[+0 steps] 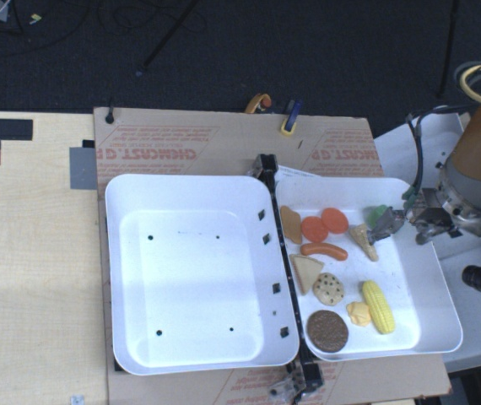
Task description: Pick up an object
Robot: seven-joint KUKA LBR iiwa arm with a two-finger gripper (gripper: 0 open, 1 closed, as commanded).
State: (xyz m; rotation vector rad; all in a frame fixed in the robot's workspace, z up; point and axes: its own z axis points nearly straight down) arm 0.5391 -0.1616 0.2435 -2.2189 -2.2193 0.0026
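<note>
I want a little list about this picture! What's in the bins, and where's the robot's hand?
left bin: white, bare floor
right bin: toy food
corn: near front, beside a small yellow piece
cookie: middle
brown patty: front corner
sausage: below two red slices
gripper: over right bin's far right, by a green thing

A small green object [381, 217] lies near the right bin's [443, 310] upper right rim.
</note>
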